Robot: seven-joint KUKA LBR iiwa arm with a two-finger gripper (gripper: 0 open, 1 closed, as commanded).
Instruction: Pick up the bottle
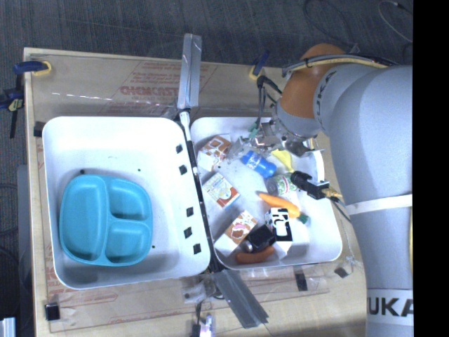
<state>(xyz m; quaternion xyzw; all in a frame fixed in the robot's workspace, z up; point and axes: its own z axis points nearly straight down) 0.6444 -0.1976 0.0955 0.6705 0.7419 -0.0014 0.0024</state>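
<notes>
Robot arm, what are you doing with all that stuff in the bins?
The grey robot arm reaches in from the right over the right bin, which is crowded with small cartons, a carrot and a blue bottle. Its gripper hangs just above the bottle at the back of the bin. The bottle lies among the clutter, not lifted. The left bin holds a blue divided plate.

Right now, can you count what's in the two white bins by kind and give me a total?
Blue divided tray: 1, in the left bin
Small printed cartons: 3
Blue bottle: 1
Orange carrot: 1
Yellow item: 1
Total: 7 clear items; the other pieces in the right bin are too jumbled to sort.
</notes>
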